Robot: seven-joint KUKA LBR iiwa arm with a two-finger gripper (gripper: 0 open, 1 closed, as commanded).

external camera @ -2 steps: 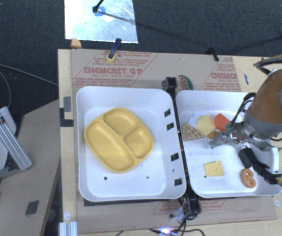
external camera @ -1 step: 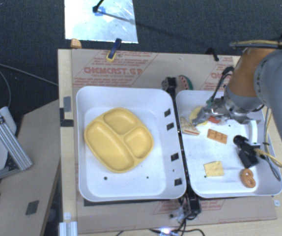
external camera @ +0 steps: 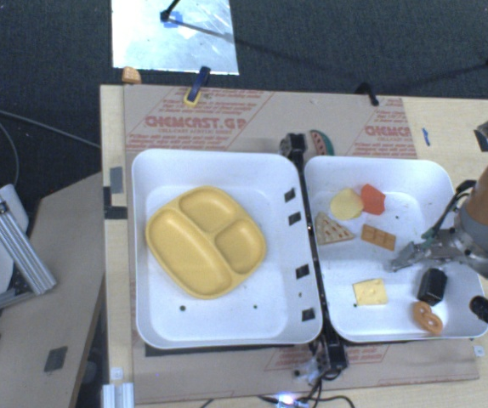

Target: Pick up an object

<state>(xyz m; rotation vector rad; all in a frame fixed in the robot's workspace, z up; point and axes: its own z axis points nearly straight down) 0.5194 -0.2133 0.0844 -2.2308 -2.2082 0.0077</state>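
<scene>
I am bringing the gripper point(external camera: 403, 260) low over the right bin point(external camera: 397, 172), and it is holding nothing; I cannot tell how it is set. The yellow cheese square point(external camera: 370, 292) is lying just beside it. Next I am thinking I should line up over one toy and go down.

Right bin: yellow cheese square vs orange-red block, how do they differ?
The cheese square is pale yellow; the orange-red block is vivid orange-red. The cheese square lies flat and thin, while the orange-red block looks chunkier. The cheese square sits alone near the front of the right bin; the orange-red block sits toward the back, against a round yellow piece. Both are small and lie apart from the pincer.
</scene>
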